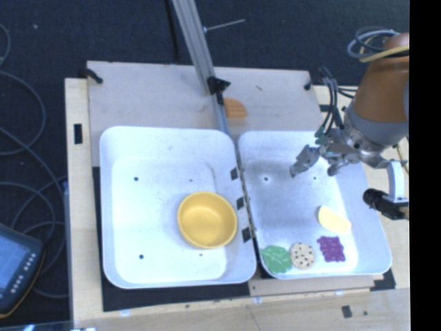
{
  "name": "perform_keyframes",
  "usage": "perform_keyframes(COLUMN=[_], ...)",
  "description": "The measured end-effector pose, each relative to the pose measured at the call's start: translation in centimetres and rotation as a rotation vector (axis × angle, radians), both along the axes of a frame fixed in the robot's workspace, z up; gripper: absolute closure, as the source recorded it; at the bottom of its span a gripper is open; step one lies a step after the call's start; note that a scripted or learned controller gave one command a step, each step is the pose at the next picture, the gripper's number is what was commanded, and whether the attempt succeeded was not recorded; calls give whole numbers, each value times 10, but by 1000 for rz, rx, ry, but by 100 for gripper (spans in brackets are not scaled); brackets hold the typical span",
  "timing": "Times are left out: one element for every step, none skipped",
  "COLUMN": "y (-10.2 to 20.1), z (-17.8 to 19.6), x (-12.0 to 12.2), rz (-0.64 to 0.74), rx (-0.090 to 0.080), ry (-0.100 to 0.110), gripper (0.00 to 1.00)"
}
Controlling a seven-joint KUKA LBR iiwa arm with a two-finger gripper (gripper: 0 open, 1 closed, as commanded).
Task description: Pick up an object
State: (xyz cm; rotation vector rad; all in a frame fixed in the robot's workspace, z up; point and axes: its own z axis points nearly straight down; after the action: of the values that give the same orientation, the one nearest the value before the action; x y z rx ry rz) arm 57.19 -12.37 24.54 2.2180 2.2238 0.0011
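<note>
I see the gripper (pixel 318 165) over the right bin (pixel 275 198), fingers spread, nothing between them. Yellow piece (pixel 334 219), purple piece (pixel 332 248), cookie (pixel 302 255) lie nearer the front.

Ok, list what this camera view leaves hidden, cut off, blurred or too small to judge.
- Arm: cut off by the right edge above the orange band.
- Gripper: over the right bin; too blurred to tell whether it touches the floor.
- Cookie, green piece, purple piece: too small to identify.
- Orange thing behind the bins: partly hidden by the metal rail.
- Tablet: cut by the left edge.
</note>
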Motion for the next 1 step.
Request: perform_keyframes(y=[0], z=[0], x=[0], rz=[-1], rx=[0], ry=[-1], gripper=[0])
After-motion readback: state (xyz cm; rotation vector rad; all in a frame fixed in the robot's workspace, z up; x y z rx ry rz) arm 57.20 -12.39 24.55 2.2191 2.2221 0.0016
